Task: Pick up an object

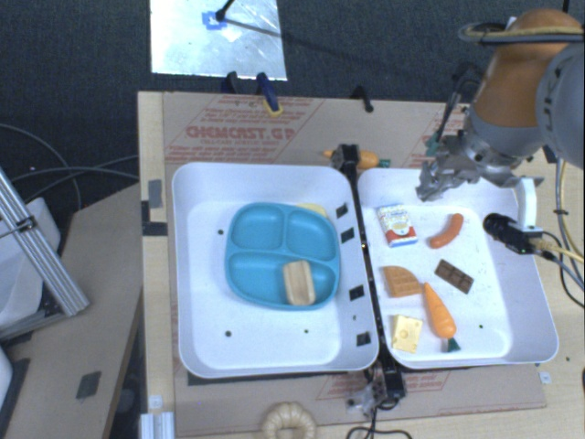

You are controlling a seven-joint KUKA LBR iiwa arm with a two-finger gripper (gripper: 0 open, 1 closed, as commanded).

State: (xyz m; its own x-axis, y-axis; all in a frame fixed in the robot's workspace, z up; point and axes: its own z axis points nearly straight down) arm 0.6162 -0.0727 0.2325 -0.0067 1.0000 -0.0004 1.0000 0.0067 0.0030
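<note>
The right bin [530,327] holds a small milk carton [397,224], a sausage [446,230], a chocolate bar [453,276], a toast slice [400,281], a carrot [440,312] and a cheese wedge [407,333]. My gripper [432,187] hangs over the bin's far edge, up and right of the carton and above the sausage, with nothing seen between its fingers. In the left bin [201,337] lies a blue divided plate [274,245] with a bread piece [298,283] in its lower right compartment.
A black divider with clips [358,245] runs between the bins. An orange item [366,160] lies just beyond the bins' far edge. A foil sheet [218,26] lies far back on the floor. A black cable connector [508,232] hangs over the right bin's right side.
</note>
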